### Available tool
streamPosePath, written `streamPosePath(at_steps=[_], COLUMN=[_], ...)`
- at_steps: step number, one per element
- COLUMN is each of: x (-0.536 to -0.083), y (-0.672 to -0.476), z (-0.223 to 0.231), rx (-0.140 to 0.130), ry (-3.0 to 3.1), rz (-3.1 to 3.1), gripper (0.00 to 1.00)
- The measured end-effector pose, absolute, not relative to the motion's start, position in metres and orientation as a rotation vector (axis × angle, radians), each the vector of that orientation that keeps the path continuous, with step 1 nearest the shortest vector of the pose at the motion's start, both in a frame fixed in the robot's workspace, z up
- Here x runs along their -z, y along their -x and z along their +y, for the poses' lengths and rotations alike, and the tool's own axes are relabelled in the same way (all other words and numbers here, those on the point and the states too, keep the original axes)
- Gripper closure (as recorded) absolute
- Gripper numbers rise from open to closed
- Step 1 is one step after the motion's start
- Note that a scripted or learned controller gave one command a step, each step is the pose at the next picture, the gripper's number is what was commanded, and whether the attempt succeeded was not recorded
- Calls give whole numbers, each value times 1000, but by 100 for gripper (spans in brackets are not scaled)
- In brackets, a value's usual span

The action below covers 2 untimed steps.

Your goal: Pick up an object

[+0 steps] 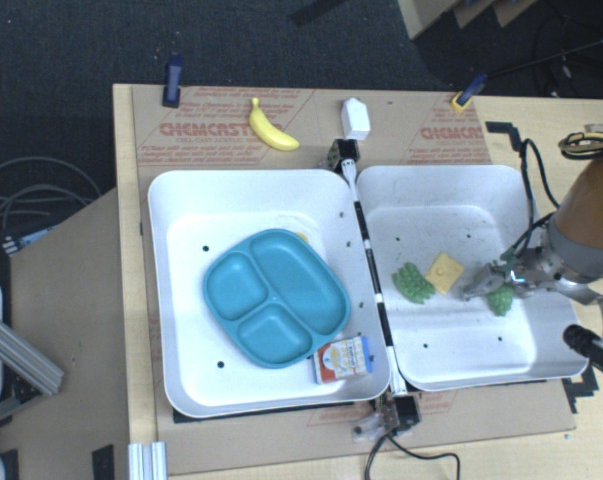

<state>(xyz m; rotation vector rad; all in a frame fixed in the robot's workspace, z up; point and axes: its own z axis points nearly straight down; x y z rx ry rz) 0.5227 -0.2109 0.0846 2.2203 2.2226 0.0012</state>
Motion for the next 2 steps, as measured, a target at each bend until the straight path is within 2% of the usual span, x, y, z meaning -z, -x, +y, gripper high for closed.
streamPosePath(at_steps=[1, 2], x=[-95, -192], y=[-523, -587], z=[-212, -123], rx=[-1, -6], ry=[-2220, -2216], rz=[2218, 2224], gripper=[100, 100])
